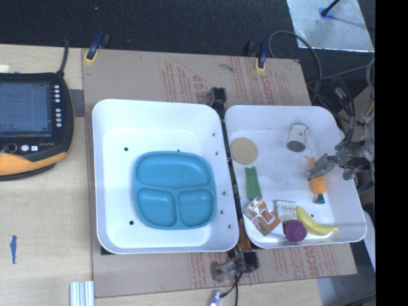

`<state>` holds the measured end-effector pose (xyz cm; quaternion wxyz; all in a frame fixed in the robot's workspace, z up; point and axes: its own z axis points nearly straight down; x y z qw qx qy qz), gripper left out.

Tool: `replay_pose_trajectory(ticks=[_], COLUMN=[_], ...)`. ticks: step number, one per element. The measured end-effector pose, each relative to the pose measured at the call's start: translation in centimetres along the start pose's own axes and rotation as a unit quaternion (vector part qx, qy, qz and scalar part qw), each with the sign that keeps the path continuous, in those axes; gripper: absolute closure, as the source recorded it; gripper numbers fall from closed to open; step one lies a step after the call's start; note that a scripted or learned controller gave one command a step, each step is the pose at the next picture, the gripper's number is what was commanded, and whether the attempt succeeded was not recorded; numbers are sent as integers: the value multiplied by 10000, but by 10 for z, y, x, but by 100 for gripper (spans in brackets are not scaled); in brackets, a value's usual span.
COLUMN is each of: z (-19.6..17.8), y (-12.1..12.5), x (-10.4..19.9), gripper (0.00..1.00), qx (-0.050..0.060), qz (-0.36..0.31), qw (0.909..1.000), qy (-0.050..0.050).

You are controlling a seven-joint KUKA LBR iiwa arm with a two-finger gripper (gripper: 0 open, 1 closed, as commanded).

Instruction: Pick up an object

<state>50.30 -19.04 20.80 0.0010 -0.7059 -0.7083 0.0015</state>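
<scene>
Gripper over the right bin's right edge
Gripper (336, 161) grip state unclear; orange fruit (317, 185) lies just below-left.

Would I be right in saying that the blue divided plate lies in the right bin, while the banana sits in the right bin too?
Not quite: the camera view shows the blue divided plate in the left bin. The banana does sit in the right bin.
</scene>
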Motion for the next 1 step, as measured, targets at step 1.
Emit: replay_pose_trajectory(ticks=[1], z=[26], y=[43], x=[-21], gripper=[0], qx=[0], qz=[-21], qw=[10000], qy=[-4])
